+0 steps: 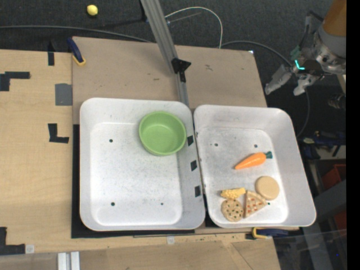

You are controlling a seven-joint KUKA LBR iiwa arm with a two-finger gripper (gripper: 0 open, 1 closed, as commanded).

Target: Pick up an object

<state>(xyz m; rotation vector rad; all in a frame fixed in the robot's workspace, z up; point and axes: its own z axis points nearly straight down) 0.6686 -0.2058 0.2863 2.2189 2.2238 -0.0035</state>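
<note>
**Arm parked off the counter, food toys in the right bin**

The gripper (289,82) hangs at about two o'clock in the view, beyond the top right corner of the right bin (292,129) and off the counter (34,151) edge, over dark floor. Its two pale fingers (277,83) point down and to the left with a visible gap between them: the jaws are spread and pinch nothing.

In the right bin, the toy carrot (251,160) lies tilted near the bin's centre, green top toward three o'clock. Below it, toward five o'clock, sits a round tan biscuit (267,187). Along the bin's six o'clock side cluster a small corn cob (233,193), a round chocolate-chip cookie (232,210) and a pizza slice (254,203), the three touching or just beside one another.

The left bin (90,167) holds a green bowl (162,133), upright, at about one o'clock within it, near the wall shared with the right bin. A small yellow ball (92,9) rests on the floor at eleven o'clock, well apart from both bins.
</note>
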